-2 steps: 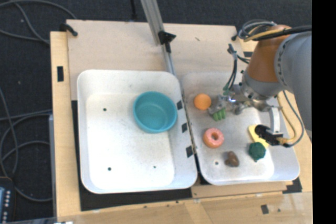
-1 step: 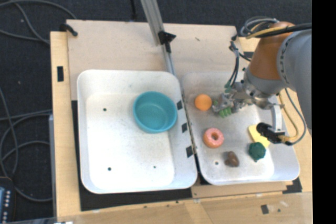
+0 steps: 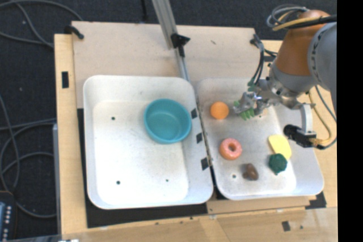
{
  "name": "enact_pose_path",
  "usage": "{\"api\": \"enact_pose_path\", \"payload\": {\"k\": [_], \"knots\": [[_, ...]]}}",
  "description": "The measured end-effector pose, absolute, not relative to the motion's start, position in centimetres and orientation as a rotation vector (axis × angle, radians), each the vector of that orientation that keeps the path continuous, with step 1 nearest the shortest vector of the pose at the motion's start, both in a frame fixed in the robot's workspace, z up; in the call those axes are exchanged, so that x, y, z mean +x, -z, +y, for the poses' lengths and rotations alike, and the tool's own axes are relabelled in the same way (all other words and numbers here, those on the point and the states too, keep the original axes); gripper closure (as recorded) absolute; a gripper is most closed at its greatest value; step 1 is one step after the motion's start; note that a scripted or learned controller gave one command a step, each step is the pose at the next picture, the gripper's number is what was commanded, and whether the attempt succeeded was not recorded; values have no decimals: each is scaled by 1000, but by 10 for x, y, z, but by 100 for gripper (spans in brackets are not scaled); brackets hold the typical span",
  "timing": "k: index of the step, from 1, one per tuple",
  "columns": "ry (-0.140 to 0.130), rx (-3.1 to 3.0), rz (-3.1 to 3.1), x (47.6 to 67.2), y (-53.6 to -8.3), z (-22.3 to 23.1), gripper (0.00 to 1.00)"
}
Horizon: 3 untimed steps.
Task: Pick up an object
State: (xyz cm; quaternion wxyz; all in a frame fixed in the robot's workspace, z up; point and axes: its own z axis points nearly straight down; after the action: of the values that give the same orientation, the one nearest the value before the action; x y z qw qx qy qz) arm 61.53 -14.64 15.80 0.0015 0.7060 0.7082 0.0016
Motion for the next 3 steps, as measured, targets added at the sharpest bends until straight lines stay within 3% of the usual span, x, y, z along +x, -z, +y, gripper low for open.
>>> {"api": "enact_pose_path", "payload": {"k": [2, 3], "knots": [[-7, 2212, 2221, 619, -266, -153, 100], [-2, 2215, 2228, 603, -270, -109, 100]]}}
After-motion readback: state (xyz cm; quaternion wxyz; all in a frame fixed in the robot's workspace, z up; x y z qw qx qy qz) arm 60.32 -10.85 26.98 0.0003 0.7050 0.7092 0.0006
